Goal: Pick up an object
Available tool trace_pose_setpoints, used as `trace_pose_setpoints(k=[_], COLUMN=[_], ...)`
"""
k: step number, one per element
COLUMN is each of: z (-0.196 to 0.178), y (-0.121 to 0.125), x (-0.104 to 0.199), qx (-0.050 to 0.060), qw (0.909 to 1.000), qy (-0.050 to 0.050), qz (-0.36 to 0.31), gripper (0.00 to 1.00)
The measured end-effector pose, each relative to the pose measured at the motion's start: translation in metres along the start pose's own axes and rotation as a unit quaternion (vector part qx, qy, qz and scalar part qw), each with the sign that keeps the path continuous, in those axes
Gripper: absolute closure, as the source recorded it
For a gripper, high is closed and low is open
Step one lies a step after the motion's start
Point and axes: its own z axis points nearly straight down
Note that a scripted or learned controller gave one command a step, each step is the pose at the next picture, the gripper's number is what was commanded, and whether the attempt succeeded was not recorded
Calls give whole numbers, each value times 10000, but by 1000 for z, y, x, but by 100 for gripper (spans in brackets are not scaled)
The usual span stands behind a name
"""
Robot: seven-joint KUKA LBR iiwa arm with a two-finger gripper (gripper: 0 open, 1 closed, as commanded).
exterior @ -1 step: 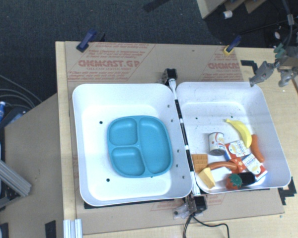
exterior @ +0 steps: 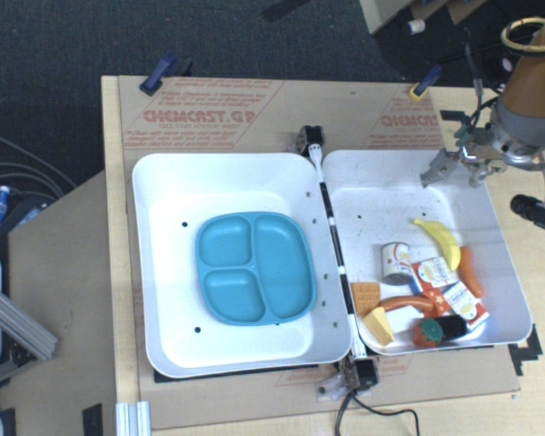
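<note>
Objects heaped in the right bin [exterior: 490, 209], toward its near right corner: banana [exterior: 440, 241] lying on a slant at the top of the heap; carrot [exterior: 470, 272] just to its right, running along the bin wall; small can [exterior: 396, 262] with a red and white label left of them; white and orange carton [exterior: 445, 284] in the middle; cracker [exterior: 364, 292] at the left edge, a yellow cheese wedge [exterior: 378, 322] just below it; red strawberry [exterior: 426, 333] touching a dark item at the near rim; far half of that bin bare and speckled. Gripper [exterior: 455, 166] over the far right part of the same bin, well apart from the heap, nothing between its fingers; the two fingers look splayed apart, one tip [exterior: 431, 175] pointing left toward the bin floor. Left bin [exterior: 163, 207] carries a blue divided plate [exterior: 254, 267] lying flat near its middle. Both bins rest on a brown board [exterior: 209, 112] printed in red.
</note>
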Motion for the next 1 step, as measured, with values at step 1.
trace_pose_setpoints(k=[1], z=[51], y=[8], x=[14], qx=[18], qw=[10000], qy=[40], qz=[-13], gripper=[0])
